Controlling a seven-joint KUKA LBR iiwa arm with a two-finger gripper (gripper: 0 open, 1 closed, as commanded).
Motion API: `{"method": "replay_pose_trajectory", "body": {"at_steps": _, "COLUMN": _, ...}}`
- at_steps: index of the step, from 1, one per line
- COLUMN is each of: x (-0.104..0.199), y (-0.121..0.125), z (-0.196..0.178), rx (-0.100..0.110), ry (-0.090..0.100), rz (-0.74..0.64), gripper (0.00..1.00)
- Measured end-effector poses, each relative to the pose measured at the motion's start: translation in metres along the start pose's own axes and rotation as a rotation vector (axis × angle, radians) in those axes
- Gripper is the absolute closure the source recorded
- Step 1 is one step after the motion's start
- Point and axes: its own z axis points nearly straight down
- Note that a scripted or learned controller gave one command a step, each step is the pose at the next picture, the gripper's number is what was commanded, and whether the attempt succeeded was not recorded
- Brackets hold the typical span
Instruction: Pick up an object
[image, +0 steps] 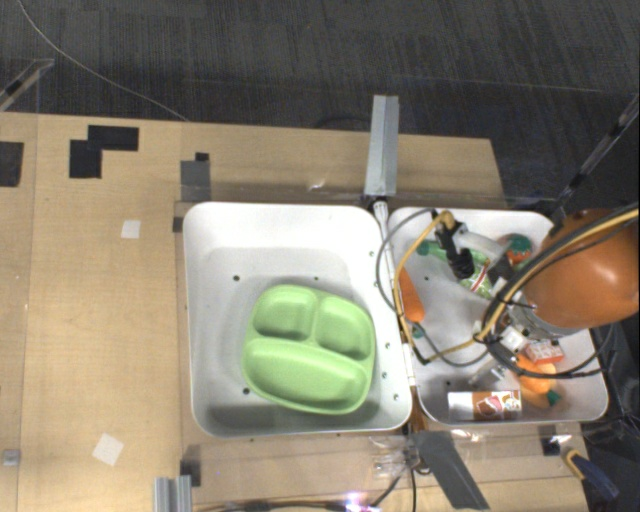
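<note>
My gripper (503, 338) hangs low over the middle of the right bin (440, 395), under the grey wrist and its orange band, and its tips are hidden from above. Around it lie small objects. A white packet with a red-brown label (485, 403) rests near the front wall. An orange piece (541, 386) and a red and white piece (545, 352) sit just right of the gripper. A slim orange thing (410, 300) leans by the left wall. A green and white item (489, 277) and a green lump (517, 243) lie toward the back.
The left bin (210, 300) holds a light green divided plate (310, 347) at its middle front. A grey post (382, 145) stands behind the seam between the bins. Yellow and black cables loop over the right bin's left half.
</note>
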Motion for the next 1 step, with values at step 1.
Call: {"method": "replay_pose_trajectory", "body": {"at_steps": 1, "x": -0.0022, "y": -0.0003, "z": -0.0097, "rx": -0.010, "ry": -0.009, "rz": 0.005, "gripper": 1.00}}
